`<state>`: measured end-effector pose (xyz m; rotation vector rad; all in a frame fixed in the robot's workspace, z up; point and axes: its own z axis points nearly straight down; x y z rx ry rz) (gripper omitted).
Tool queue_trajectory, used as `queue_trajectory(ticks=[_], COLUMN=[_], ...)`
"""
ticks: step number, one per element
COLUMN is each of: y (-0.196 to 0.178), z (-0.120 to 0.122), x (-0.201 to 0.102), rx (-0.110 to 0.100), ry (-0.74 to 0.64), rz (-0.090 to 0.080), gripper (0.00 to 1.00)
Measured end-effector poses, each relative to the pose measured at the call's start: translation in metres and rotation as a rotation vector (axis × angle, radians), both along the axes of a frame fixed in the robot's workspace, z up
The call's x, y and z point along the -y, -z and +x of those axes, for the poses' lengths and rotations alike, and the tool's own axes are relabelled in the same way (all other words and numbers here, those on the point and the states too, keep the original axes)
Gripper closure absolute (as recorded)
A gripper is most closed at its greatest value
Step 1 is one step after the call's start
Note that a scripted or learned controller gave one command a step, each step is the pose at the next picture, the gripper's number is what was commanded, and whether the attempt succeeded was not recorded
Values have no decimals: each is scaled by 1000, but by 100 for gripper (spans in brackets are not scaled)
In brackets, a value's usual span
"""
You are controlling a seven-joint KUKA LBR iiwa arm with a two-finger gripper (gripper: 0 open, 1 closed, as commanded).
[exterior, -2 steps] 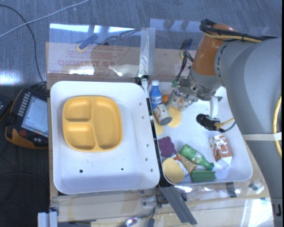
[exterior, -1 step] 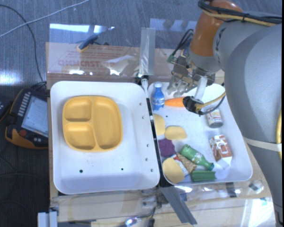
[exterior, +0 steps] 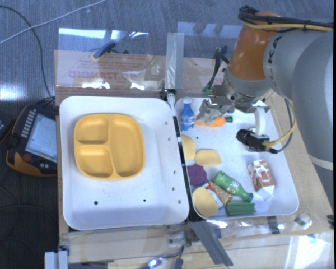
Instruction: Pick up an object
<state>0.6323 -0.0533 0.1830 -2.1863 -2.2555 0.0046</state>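
Gripper point(exterior: 214, 112) low at the far end of the right bin point(exterior: 280, 167), over an orange object point(exterior: 214, 122); finger state cannot be told. Blue bottle point(exterior: 186, 118) just beside it at left. Nearer: yellow pieces point(exterior: 208, 157), purple item point(exterior: 197, 175), green bottle point(exterior: 233, 186), red-and-white carton point(exterior: 261, 176). Left bin point(exterior: 157, 200) holds a yellow divided tray point(exterior: 108, 145).

Nothing legible: the reddish print on the cardboard sheet point(exterior: 109, 72) (seemingly mirrored) is too blurred.
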Motion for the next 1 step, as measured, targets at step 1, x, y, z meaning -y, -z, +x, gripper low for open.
queue_trajectory(ticks=[1], y=[-9], z=[36], x=[-38], rx=[0], ry=[46], rz=[1], gripper=[100])
